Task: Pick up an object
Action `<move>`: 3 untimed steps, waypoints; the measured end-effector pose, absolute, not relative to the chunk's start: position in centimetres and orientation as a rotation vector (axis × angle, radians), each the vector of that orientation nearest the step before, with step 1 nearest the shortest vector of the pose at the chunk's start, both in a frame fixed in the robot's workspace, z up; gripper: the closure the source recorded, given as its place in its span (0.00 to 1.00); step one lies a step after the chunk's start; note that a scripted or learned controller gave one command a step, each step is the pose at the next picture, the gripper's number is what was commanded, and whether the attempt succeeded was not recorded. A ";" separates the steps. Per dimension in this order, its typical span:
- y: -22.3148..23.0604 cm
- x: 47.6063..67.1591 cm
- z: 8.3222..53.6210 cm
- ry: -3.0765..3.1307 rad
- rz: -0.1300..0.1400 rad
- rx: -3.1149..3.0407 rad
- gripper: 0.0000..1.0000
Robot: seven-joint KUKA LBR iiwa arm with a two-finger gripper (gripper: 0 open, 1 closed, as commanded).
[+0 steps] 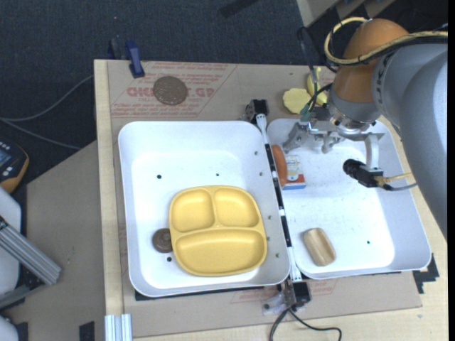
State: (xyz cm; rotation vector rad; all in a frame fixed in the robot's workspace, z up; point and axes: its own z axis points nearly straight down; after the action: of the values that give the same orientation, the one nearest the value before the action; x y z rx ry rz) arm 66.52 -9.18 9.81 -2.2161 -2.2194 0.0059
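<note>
Hand (318, 138) hovers open and unladen over right white plastic bin's (398, 251) far corner, just beside small orange-and-white carton (288, 172) at the divider; best to centre over carton, then descend squarely.

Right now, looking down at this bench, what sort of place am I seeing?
Probably a robotics lab's test bench: a robot arm reaches over two white bins, which hold a yellow divided plate and small props, with cables trailing over dark carpet.
</note>
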 end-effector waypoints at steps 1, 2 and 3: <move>-9.4 66.6 8.4 -2.220 0.004 -2.219 0.00; -9.4 66.6 8.5 -2.221 0.002 -2.219 0.00; -9.4 65.9 8.5 -2.219 0.003 -2.221 0.00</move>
State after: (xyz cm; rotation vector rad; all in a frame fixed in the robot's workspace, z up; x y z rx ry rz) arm 65.94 -9.43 8.50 -2.2209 -2.2193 0.0028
